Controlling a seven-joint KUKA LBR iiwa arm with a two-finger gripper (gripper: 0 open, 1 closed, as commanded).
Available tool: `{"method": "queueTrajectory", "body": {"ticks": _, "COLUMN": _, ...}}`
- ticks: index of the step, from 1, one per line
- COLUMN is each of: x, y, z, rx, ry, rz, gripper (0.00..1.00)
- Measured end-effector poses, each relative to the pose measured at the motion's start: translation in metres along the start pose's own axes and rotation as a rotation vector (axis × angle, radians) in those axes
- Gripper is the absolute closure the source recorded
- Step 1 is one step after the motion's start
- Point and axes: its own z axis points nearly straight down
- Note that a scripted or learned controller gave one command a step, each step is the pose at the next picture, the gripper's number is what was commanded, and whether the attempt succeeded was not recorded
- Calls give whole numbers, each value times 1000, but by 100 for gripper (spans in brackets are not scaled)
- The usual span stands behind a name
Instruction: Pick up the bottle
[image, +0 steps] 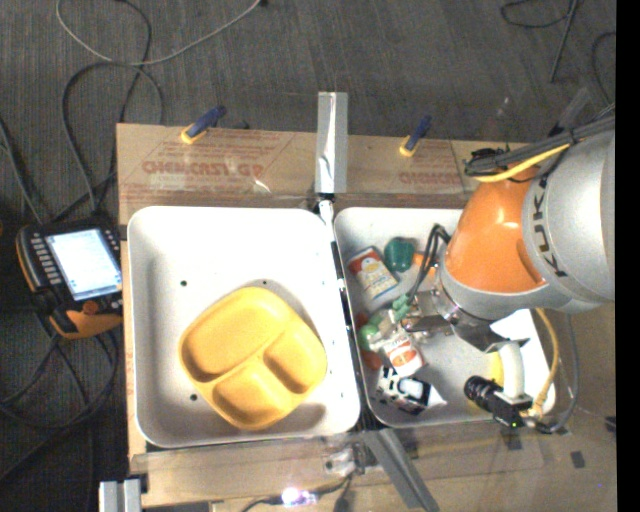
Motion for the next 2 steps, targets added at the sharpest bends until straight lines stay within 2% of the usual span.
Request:
{"method": "queueTrajectory", "body": {"ticks": 1, "x": -24, "y": 31, "z": -110, "rx": -4, "ry": -4, "rz": -418, "gripper": 100}}
{"method": "queueTrajectory", "body": {"ticks": 2, "x": -24, "y": 31, "z": -110, "rx": -4, "ry": -5, "rz": -418, "gripper": 0}}
